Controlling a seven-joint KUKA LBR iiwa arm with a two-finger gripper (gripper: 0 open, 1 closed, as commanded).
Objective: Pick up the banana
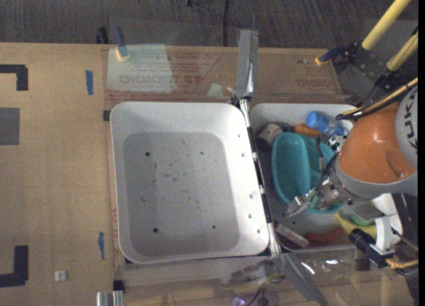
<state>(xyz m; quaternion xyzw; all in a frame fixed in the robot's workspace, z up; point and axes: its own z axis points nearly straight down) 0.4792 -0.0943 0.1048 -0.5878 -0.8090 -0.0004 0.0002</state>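
A yellow-green curved piece, likely the banana, lies in the right bin near its front, mostly hidden under the arm. My gripper hangs low over the front rim of a teal bowl, just left of the banana. The wrist with the orange band covers much of that bin's right half.
The right bin also holds a blue item, an orange item, a grey object and a red item. The left bin sits beside it, their rims touching. Yellow-handled tools stand at the back right.
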